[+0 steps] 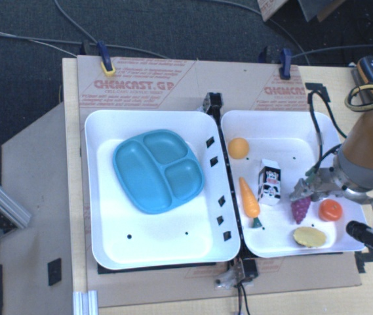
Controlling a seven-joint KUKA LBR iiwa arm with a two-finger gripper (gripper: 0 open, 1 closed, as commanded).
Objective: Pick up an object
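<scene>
Your claw (307, 190) sits right over the purple grapes (300, 209) near the right bin's (284, 120) front edge; its grip can't be told.

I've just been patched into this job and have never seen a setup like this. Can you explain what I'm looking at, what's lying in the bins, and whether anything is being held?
This is one fixed camera above a bench, looking down at a slant. The grey robot arm with an orange band reaches in from the right. Its pincer is low over the right white bin, right at a purple toy grape bunch; I cannot tell whether it grips it. That bin also contains an orange ball, a toy carrot, a small black-and-white carton, a red-orange toy tomato and a yellow oval piece. The left white bin holds a blue divided plate.
</scene>
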